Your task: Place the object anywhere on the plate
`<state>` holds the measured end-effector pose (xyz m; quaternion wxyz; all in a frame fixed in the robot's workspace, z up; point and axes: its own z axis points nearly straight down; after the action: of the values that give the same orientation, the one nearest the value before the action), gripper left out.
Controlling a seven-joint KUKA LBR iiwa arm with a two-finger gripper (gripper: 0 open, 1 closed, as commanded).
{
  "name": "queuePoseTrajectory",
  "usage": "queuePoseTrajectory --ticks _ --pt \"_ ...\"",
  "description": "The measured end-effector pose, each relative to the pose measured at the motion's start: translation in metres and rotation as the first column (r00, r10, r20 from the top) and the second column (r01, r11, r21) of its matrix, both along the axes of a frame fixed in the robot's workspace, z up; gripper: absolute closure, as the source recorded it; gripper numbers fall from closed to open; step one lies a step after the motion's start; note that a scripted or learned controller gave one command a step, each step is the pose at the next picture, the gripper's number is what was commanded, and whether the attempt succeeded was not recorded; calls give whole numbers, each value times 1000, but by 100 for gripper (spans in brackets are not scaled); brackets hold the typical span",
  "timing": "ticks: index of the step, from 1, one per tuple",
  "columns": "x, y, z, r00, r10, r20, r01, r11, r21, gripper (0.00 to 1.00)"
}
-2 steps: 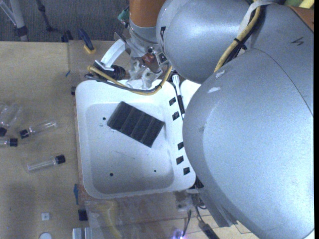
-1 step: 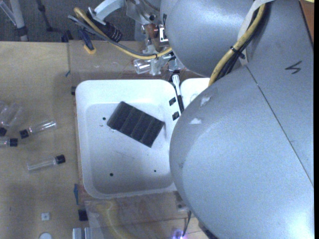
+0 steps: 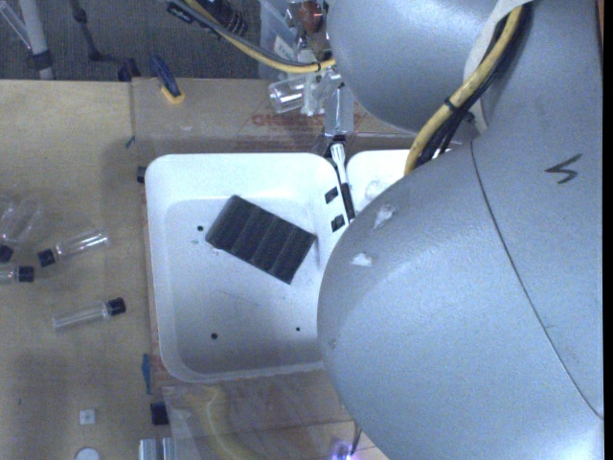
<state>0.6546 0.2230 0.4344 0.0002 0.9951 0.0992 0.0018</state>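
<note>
A dark ribbed rectangular object [image 3: 261, 239] lies tilted on the floor of the left white bin [image 3: 182, 286], towards its back. The grey arm [image 3: 460, 257] reaches in from the right and covers nearly all of the right bin [image 3: 378, 172], of which a small back corner shows. What lies in the right bin is hidden behind the arm.
Several clear vials with black caps [image 3: 86, 311] lie on the wooden bench left of the bins. A clear plastic fixture [image 3: 305, 94] and yellow cables [image 3: 239, 41] sit behind the bins. A blue clip [image 3: 168, 82] rests at the bench's back edge.
</note>
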Motion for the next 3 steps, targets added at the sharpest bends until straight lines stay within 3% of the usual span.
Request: queuePoseTrajectory --ticks 1,2,3 --pt "0 0 0 1000 0 0 0 1000 -1 0" --pt "1 -2 10 1000 -3 3 3 1000 -1 100" --pt "1 -2 10 1000 -3 2 3 1000 -1 0"
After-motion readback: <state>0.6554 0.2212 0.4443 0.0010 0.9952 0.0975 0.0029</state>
